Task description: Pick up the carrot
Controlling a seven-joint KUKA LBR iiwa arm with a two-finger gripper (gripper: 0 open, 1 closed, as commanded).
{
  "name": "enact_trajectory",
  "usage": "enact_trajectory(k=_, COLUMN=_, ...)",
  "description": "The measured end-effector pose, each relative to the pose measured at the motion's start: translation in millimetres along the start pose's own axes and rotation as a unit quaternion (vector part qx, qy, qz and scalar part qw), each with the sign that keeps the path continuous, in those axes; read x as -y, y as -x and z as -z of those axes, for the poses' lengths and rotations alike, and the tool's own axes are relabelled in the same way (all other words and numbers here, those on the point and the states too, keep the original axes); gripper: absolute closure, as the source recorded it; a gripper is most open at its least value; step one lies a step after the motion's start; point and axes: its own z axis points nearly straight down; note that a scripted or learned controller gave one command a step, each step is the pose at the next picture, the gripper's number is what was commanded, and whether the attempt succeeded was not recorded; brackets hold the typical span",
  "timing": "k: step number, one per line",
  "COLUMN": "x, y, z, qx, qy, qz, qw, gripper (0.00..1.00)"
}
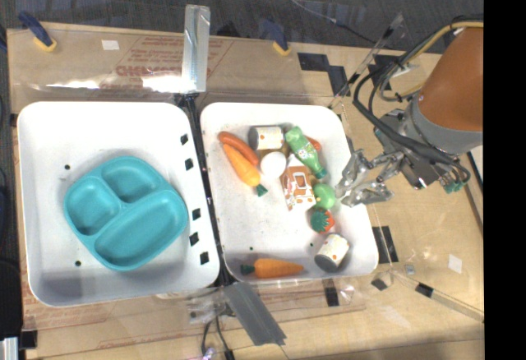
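Over right bin's (215, 186) right rim: gripper (355, 186) | fingers seemingly apart, empty | carrot (241, 159) well apart

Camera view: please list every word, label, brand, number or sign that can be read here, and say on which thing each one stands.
None can be read.
Cardboard sheet behind the bins: faint red print, too blurred to read.
Green bottle: light label, too small to read.
Orange and white carton: printed front, too small to read.

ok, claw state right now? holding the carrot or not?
Claw: cannot tell if open or closed; it sits over the right bin's right rim with no carrot in it. The carrots lie in the bin.
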Motion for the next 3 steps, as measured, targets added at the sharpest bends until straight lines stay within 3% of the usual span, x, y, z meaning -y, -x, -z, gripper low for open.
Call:
enact_trajectory(k=1, x=9.0, y=-9.2, z=25.6, qx=0.004, qy=-0.003, qz=-0.081, qw=0.9967, gripper=1.00)
enact_trajectory(k=2, x=8.1, y=-11.0, z=78.4, qx=0.004, qy=-0.004, qz=-0.048, qw=0.9988, gripper=1.00)
enact_trajectory(k=3, x=10.9, y=-4.1, z=87.8, qx=0.003, qy=-0.004, qz=0.050, qw=0.9988, gripper=1.00)
